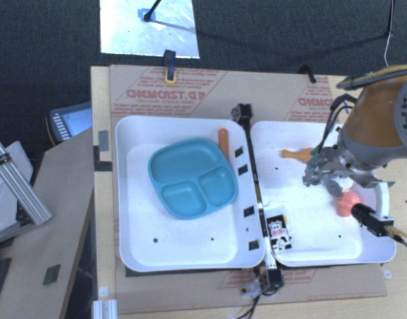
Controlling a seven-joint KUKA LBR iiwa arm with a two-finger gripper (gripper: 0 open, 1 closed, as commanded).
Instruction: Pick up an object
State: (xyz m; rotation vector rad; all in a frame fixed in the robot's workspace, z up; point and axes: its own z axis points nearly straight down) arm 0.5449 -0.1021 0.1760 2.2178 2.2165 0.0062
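Two white bins (pixel 190 261) on a bench: the gripper (pixel 316 176) (finger state unclear) hovers in the right one beside a pink object (pixel 346 203).

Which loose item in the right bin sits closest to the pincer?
The pink ball, just below-right of the pincer. The orange piece lies up-left of it, a little further off, and the black-and-white card sits by the divider.

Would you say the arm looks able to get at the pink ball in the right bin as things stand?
Probably yes: the pink ball lies uncovered on the right bin floor, close beside the gripper, with nothing lying over it.
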